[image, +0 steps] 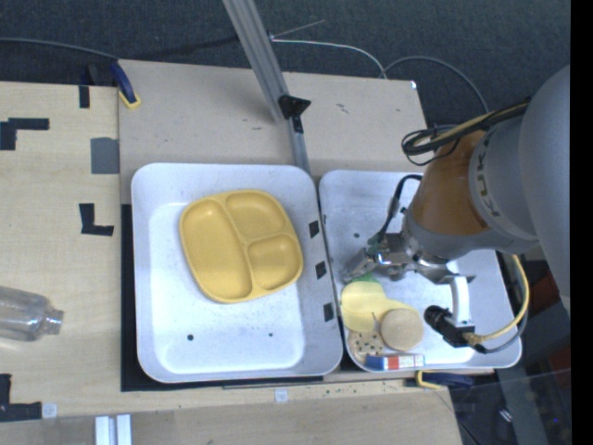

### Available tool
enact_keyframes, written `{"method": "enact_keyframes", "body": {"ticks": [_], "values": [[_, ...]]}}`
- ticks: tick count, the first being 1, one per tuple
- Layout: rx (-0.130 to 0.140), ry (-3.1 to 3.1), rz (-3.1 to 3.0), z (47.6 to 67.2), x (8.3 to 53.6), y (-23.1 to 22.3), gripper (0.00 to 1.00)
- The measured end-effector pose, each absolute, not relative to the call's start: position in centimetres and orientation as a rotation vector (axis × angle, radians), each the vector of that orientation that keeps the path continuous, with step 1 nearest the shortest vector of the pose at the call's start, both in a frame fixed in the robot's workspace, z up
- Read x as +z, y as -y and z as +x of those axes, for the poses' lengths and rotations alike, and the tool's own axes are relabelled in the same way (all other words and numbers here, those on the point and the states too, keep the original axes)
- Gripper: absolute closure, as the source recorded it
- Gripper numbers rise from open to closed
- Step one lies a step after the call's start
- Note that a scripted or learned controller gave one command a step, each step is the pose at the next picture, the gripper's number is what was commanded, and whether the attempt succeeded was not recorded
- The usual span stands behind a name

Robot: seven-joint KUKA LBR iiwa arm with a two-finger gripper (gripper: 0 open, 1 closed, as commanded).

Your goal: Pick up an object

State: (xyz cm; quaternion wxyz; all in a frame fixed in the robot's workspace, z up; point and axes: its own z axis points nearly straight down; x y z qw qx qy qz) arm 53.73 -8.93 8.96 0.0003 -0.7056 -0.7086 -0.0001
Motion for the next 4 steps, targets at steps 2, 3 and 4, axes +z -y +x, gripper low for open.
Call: {"method": "enact_keyframes", "body": {"ticks": [2, 3, 4], "values": [[0.001, 2.221, -2.223, 48.9, 9.0, 13.2, 0.0], [0.0, 2.221, -2.223, 48.9, 9.0, 13.2, 0.0], [-0.006, 2.228, -2.222, 48.6, 20.9, 11.8, 0.0]]}}
